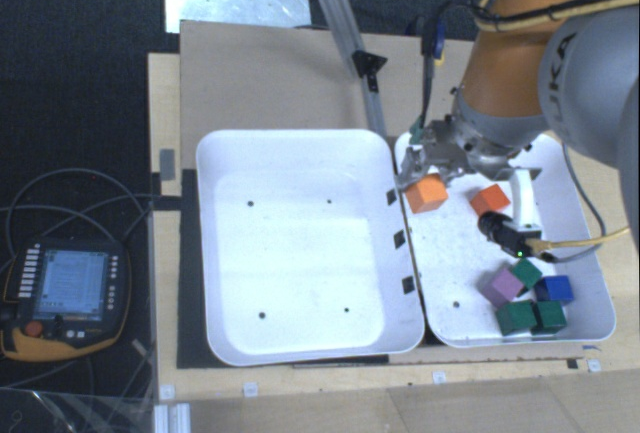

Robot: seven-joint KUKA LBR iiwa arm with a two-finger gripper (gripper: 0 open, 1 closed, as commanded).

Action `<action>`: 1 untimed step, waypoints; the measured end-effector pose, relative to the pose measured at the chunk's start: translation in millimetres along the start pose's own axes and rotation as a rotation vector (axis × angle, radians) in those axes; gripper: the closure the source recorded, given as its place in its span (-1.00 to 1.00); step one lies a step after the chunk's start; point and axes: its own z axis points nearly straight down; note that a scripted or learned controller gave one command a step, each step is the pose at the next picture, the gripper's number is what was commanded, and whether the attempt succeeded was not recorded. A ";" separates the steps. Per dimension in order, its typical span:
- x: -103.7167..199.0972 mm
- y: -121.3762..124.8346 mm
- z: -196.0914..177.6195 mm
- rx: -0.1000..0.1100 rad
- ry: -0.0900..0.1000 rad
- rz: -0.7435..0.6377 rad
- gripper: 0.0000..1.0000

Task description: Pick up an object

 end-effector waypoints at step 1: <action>62.1 7.9 10.2 0.000 0.000 0.000 1.00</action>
